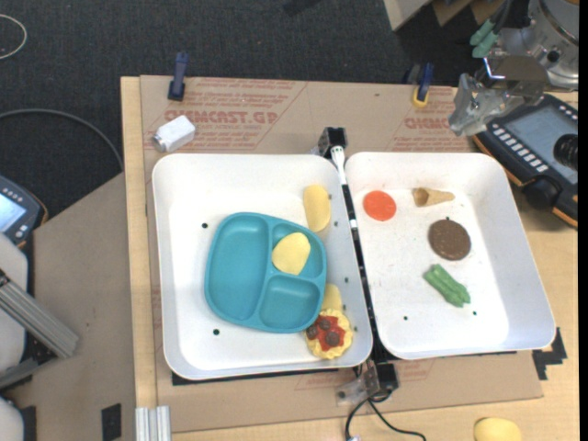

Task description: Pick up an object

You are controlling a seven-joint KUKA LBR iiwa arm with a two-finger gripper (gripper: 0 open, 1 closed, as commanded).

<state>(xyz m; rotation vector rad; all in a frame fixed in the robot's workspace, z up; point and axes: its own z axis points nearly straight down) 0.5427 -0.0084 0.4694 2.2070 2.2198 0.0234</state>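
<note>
The tool (473, 108) is seen up beyond the far right corner of the right bin (514, 333), over the counter (276, 108); arm cut off by the frame edge. Whether it's wide or narrow can't be told, too blurred. In the right bin: orange disc (379, 206), cone-shaped piece (432, 197), brown round obj. (449, 240), green piece (446, 284). A teal tray (241, 274) w/ a yellow item (292, 253) is seen in the left bin (179, 246). The pizza-like piece (330, 333) is partly tucked under the tray edge.
</note>
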